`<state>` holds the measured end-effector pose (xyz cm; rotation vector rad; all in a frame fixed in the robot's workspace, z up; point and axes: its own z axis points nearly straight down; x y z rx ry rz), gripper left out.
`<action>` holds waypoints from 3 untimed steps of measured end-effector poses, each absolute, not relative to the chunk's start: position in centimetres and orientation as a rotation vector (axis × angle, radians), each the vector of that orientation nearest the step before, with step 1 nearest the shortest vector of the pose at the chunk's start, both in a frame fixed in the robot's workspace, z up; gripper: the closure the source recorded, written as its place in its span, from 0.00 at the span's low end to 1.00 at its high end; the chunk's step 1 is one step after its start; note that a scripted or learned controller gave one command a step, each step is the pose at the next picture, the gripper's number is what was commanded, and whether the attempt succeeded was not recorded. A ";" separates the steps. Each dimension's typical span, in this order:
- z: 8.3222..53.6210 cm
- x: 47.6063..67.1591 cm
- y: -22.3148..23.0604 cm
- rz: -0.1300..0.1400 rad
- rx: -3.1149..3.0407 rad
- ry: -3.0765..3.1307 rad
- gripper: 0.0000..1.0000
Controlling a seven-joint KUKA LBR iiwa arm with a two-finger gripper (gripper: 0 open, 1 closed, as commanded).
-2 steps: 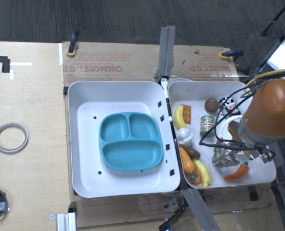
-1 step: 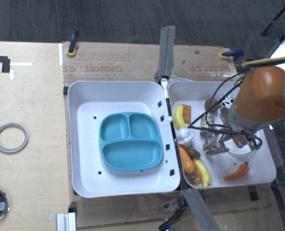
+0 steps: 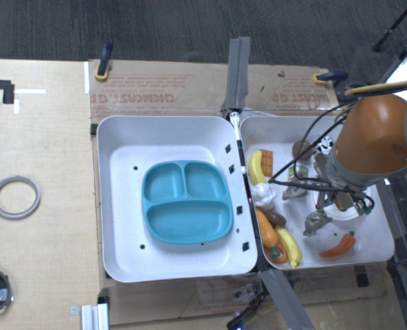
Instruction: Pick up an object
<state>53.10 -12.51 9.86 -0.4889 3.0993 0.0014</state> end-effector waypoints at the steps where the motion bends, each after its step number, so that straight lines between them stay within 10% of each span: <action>1: 9.3 62.3 -13.4 0.000 -0.598 3.078 0.00; 2: 9.3 61.5 -9.8 0.002 -0.543 3.089 0.00; 3: 9.2 53.0 -10.2 -0.001 -0.902 3.006 0.00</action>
